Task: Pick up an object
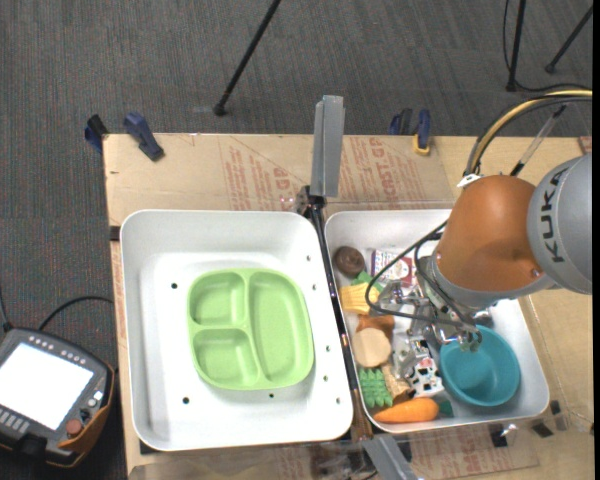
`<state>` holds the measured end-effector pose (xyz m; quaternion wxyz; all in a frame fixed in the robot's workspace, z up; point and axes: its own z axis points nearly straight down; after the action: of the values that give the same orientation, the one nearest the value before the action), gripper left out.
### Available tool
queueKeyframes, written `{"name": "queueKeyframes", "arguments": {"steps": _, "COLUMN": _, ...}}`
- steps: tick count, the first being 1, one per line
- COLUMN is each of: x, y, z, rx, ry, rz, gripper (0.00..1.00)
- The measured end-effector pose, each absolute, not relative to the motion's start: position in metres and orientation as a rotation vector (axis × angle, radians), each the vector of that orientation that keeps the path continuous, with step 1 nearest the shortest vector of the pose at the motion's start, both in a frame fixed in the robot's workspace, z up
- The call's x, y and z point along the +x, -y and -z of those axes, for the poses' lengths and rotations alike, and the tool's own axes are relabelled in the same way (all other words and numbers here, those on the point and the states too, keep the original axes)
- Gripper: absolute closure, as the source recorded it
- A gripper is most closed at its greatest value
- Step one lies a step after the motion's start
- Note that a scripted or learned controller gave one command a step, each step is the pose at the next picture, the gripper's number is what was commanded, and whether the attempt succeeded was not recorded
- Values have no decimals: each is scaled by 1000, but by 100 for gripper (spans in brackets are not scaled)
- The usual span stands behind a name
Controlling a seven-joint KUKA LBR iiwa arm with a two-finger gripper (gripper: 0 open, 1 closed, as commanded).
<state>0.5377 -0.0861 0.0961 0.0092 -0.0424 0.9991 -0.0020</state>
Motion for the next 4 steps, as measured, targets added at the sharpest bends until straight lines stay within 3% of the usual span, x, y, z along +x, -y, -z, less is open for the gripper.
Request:
{"name": "queueKeyframes", "arguments": {"steps": 1, "x": 493, "y": 93, "z": -98, "rx": 42, "ry": -3102, "rz": 3, "gripper": 0}}
{"name": "queueKeyframes", "arguments": {"steps": 2, "x": 516, "y": 91, "z": -94, "rx": 153, "ry": -3127, "rz": 2, "gripper": 0}}
{"name": "queueKeyframes", "arguments": {"steps": 3, "x": 525, "y": 86, "z": -94, "rx": 321, "ry": -3116, "rz": 1, "gripper": 0}}
{"name": "queueKeyframes", "arguments": {"steps": 4, "x": 487, "y": 90, "z": -96, "rx": 314, "ry": -3090, "rz": -2, "gripper": 0}}
